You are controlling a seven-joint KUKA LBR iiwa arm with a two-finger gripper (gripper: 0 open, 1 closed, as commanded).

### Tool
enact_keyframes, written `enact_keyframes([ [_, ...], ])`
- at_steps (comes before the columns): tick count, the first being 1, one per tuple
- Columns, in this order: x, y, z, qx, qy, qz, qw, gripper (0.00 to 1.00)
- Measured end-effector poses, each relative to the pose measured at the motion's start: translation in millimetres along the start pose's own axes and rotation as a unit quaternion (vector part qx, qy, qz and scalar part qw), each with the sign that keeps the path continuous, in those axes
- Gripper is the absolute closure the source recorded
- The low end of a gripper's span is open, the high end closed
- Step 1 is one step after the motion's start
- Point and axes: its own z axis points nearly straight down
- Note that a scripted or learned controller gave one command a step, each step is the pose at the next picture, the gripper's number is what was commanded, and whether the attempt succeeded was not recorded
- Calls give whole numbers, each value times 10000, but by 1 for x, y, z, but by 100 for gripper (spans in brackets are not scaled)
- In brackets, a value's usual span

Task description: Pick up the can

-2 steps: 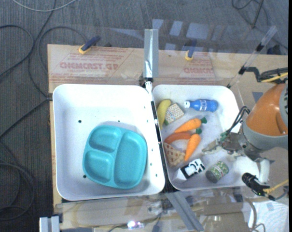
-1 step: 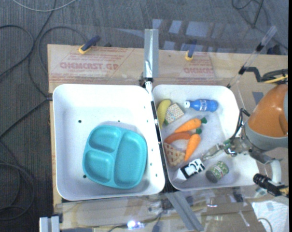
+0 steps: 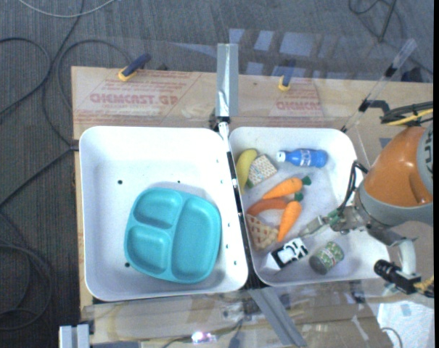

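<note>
Camera view: arm comes in from the right over the right bin. Gripper sits low in that bin, near its front; fingers look slightly parted, but they're small and blurry, so can't tell for sure. Nothing visibly between them. Can lies on its side at the bin's front, just below-right of the gripper, apart from it. Black-and-white object just left of the can. Two carrots, a banana and a blue bottle further back. Left bin holds a teal divided plate.

arm cut off at right edge, claw blurry, state unclear
</note>
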Motion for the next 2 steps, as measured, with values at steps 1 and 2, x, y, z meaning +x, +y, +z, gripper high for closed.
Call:
enact_keyframes([
  [1, -2, 24, 1, 38, 34, 486, 9988, 0],
  [2, -28, -6, -26, 85, 83, 364, 9993, 0],
])
